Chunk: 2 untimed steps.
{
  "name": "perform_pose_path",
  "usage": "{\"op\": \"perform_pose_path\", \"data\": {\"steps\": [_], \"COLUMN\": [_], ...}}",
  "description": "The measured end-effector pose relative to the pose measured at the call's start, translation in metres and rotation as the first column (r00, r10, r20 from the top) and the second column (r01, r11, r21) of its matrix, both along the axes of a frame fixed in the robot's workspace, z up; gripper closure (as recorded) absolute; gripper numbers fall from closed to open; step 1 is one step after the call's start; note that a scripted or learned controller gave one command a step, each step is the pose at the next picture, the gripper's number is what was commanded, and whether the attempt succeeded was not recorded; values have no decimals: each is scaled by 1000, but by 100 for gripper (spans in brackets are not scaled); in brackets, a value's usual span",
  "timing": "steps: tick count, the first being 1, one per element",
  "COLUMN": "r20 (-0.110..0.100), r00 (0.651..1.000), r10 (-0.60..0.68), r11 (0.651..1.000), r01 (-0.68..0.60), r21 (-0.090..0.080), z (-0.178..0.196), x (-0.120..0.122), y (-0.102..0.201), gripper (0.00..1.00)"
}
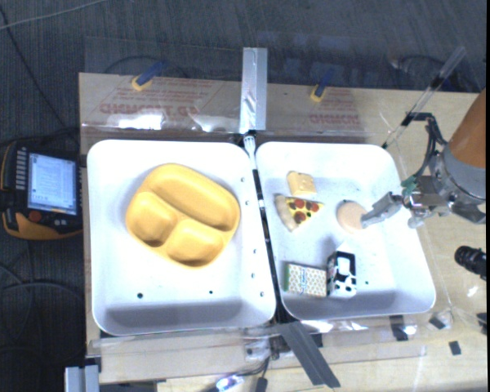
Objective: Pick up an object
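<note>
Reach is the step in hand, by my reading: the gripper (381, 211) comes in low from the right over the right bin (392, 163), and its tip lies just beside a small round peach-coloured piece (350, 215), perhaps touching its right side. Nothing shows between the fingers, and whether they are spread or closed I cannot tell at this size.

That round piece sits in the middle of the right bin. To its left lie a pizza slice toy (299, 209) and a pale yellow wedge (301, 183) above it. Near the front wall are a green patterned packet (305, 279) and a black-and-white cow-print block (341, 273), touching or nearly so. The left bin (114, 300) holds one big yellow bun-shaped toy (182, 214).

Next move, as I judge it, calls for centring over the round piece and closing on it before any lift; from the side it could roll away.
</note>
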<state>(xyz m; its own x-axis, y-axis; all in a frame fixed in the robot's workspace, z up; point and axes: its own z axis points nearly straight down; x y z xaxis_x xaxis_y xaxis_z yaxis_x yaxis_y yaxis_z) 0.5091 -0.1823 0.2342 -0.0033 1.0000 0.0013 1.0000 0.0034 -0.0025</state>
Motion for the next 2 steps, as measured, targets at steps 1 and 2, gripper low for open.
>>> {"op": "perform_pose_path", "data": {"steps": [1, 2], "r20": [-1, 14], "r00": [999, 999], "r10": [54, 30], "r11": [999, 1000], "r01": [-54, -30], "r21": [1, -1], "z": [-110, -144], "x": [5, -17], "y": [43, 24], "gripper": [0, 0]}}
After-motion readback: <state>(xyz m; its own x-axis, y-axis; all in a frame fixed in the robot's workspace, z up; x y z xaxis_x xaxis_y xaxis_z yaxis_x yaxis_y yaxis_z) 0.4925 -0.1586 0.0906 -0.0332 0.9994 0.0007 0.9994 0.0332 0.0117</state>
